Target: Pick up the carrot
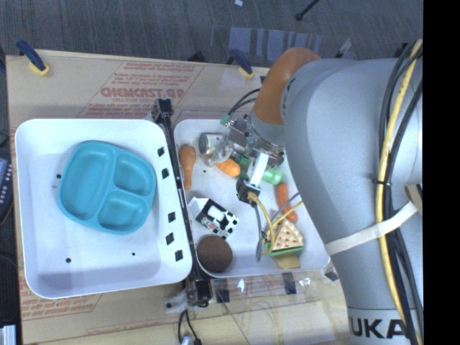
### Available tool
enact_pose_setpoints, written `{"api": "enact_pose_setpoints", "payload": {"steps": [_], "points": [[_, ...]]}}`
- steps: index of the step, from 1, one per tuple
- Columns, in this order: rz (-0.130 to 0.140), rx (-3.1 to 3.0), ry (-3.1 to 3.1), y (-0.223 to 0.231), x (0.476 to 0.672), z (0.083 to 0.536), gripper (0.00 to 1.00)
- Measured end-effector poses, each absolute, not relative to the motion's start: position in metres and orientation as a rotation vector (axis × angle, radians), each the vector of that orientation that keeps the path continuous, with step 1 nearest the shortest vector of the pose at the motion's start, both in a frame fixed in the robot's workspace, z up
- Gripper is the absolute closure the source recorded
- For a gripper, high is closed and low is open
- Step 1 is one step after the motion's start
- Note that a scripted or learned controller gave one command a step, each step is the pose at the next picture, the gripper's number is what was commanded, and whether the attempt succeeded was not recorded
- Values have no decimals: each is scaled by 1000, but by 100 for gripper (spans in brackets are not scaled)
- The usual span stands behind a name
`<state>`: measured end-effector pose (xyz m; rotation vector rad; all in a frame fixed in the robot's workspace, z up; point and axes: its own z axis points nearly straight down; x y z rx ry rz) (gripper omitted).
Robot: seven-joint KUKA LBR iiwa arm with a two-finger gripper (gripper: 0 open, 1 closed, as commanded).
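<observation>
In the right bin [183, 131] an orange carrot [282, 193] with a green top [272, 175] lies close under the arm's wrist, partly hidden by it. My gripper [220, 152] hangs low over the bin's upper middle, to the left of that carrot. A small orange piece [230, 168] sits right at the gripper's lower edge; whether it is held is unclear. A longer pale-orange tapered piece [187, 164] lies along the bin's left wall, left of the gripper.
A blue divided plate [108, 185] lies in the left bin [43, 264]. The right bin also holds a black-and-white block [218, 218], a brown ball [214, 254] and a pizza-like wedge [286, 237]. The grey arm [345, 157] covers the bin's right side.
</observation>
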<state>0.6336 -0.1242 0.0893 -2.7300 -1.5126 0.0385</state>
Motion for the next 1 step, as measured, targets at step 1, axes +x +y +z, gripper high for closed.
{"api": "enact_pose_setpoints", "payload": {"steps": [1], "points": [[59,-2706,-1519,-121,630,96,100]]}}
